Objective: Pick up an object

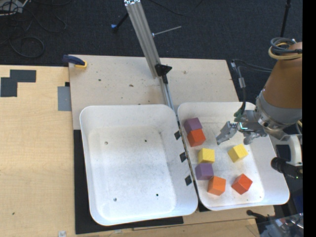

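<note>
Evidently the blocks have all been gathered in the right bin (276,194), at the frame's lower right, so that any one can be taken, while the left bin (98,132) is kept for drops. The claw (236,134) is seen spread and holding nothing, poised above the bin floor, with the yellow block (238,152) lying just below it in the frame and apart from its fingers.

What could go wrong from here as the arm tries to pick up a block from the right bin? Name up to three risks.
1. The purple block and red block touch, so a grasp there may catch or push both.
2. The gripper hangs above the yellow block; a slightly off descent could knock it aside.
3. The lower purple block and orange block crowd together, leaving little finger room.
</note>
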Robot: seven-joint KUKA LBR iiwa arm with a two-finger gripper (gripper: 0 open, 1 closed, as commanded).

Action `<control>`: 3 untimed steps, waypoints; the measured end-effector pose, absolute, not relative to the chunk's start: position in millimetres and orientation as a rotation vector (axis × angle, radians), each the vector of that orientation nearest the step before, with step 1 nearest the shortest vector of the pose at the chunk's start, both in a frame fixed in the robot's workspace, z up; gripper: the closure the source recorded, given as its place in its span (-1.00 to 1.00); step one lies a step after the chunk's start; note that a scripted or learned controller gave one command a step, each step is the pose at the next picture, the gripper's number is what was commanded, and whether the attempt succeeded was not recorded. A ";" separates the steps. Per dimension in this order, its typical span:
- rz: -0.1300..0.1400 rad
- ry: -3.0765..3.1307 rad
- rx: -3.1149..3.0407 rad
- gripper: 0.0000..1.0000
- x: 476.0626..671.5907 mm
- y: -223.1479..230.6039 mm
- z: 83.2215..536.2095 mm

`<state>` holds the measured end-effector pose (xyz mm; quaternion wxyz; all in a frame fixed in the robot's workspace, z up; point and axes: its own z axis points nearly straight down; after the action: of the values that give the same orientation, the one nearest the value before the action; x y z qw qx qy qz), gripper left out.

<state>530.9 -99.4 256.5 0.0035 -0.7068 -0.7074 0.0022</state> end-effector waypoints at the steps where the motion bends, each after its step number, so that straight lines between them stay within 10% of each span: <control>1: 0.002 -2.216 -2.223 -1.00 531.4 -101.2 258.4; 3: 0.008 -2.214 -2.218 -1.00 528.0 -97.3 150.2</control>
<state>528.0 -97.3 150.2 0.0040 -0.7077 -0.7065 0.0027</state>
